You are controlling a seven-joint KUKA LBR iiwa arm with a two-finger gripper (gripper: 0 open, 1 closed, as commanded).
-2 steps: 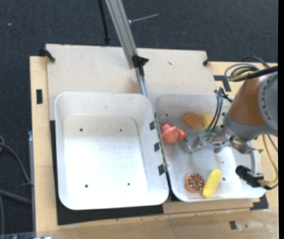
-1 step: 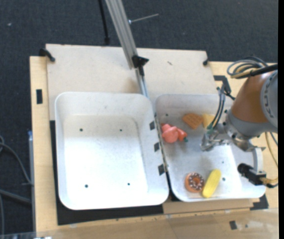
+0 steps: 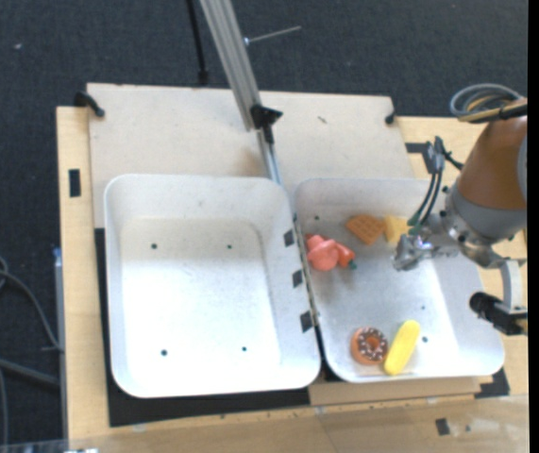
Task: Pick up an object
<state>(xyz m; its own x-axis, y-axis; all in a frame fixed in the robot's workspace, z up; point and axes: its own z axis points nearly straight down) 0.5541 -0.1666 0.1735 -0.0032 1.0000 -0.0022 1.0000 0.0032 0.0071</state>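
In the right bin (image 3: 458,333), nearest the camera at about 6 o'clock, a yellow banana-shaped toy (image 3: 401,347) lies just beside a round sprinkled doughnut toy (image 3: 369,345), and nothing stands between them and the open middle of the bin. Further back, the tool (image 3: 409,250) hangs low at the bin's 2 o'clock side, close to a small yellow piece (image 3: 395,226) and a tan waffle-like piece (image 3: 366,228), with a pink toy (image 3: 327,253) at 9 o'clock by the bin wall. It is too small and blurred to tell how its tips stand or whether they touch anything; the left bin (image 3: 203,281) sits alongside on the desk (image 3: 156,130).
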